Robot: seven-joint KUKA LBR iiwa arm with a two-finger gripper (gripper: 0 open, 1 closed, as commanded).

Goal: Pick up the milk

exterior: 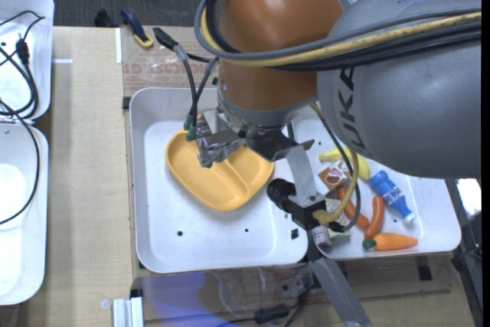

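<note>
While the grey and orange arm (321,65) is reaching in over the white bin (153,241), its claw (210,145) is hanging above a yellow divided dish (218,180); whether the claw is wide or narrow cannot be told. To the claw's right, well apart, the milk carton (334,176) is lying beside a blue bottle (390,194) and a carrot (392,242).

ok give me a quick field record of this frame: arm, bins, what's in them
arm: grey with an orange band, reaching in from the right, over the seam between the bins
gripper: low over the yellow tray's upper edge
left bin: yellow tray, two compartments
right bin: carrot, blue bottle, red sausage, small carton, yellow piece
milk: cannot tell which item; the small carton is the likeliest
held: nothing seen between the fingers
</note>
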